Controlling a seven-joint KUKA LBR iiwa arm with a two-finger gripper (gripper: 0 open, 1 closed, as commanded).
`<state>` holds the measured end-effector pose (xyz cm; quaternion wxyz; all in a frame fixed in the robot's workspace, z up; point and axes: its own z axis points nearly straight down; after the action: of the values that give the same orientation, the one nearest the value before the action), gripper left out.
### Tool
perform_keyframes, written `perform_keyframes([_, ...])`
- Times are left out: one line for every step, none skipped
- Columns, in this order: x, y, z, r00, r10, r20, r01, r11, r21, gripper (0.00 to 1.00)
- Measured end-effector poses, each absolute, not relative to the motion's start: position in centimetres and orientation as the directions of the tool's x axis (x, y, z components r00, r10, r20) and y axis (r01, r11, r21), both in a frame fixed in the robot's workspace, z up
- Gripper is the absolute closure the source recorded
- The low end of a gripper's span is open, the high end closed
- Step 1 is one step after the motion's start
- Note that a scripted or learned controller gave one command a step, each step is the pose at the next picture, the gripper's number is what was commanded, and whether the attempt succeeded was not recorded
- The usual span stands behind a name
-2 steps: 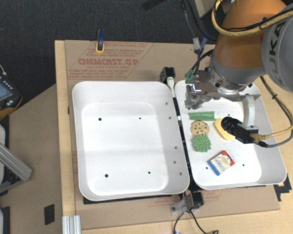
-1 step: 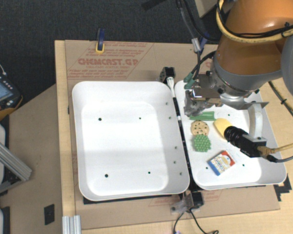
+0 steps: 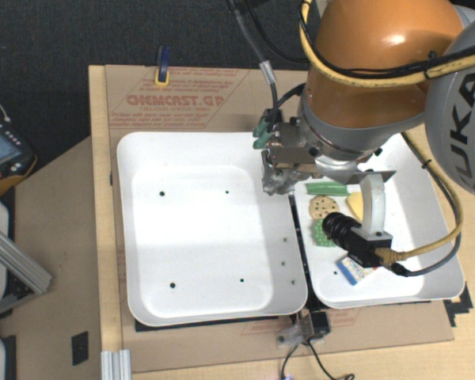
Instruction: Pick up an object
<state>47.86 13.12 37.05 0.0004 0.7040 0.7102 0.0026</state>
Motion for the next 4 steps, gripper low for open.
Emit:
perform_keyframes([48.0,5.9,45.6,0.007,1.000,0.000,1.000,-0.007,0.012,1.00])
perform_keyframes([49.5,7.6,47.6,-0.001,1.000,0.000,1.000,0.001,0.006,1.00])
perform_keyframes([47.7,1.8,36.4,0.007,1.000,-0.003,1.000,-0.007,-0.013,1.00])
perform_keyframes([48.0,2.1,38.1,0.000,1.000,0.000,1.000,0.000,0.003,1.00])
